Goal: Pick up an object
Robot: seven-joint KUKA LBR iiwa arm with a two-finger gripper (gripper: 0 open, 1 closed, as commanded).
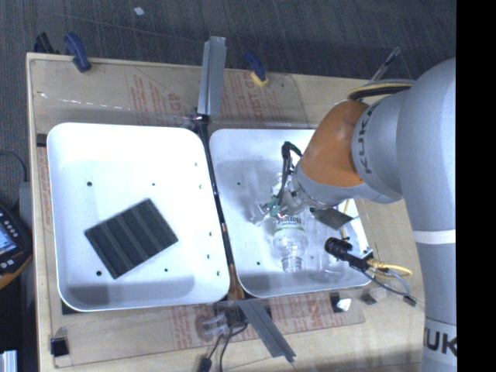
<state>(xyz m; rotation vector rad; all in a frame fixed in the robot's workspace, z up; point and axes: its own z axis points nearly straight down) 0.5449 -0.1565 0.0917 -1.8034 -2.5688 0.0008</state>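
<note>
**Gripper low over the right bin, beside a clear bottle**

The near edge of the pale wooden desk (155, 316) runs across 6 o'clock. At 8 o'clock, the left bin (62, 208) holds a dark ribbed slab (132, 237) lying flat and askew, with bare white floor on every side. At 4 o'clock, a clear plastic bottle (291, 242) sits in the right bin (232, 177), close to the near wall. The gripper (273, 208) is just beyond it, toward 12 o'clock; whether it is open, closed or gripping cannot be told. The arm (372, 153) covers the bin's right rim, while its left half lies open. Blue clamps (76, 51) grip the far edge. Dark carpet (310, 14) lies beyond.
</note>
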